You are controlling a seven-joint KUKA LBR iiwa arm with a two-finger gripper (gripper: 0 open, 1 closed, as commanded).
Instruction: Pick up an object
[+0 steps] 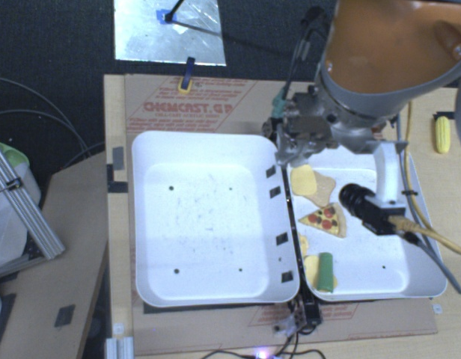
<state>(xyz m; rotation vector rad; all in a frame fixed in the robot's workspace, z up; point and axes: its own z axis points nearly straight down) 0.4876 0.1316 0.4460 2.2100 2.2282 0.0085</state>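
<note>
Claw hangs at the right bin's upper-left corner, finger state not discernible; pizza slice, yellow piece and green cylinder lie on the bin floor, so pickup not yet done.

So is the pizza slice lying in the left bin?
No, the pizza slice lies in the right bin, beside a green cylinder and a yellow piece.
</note>
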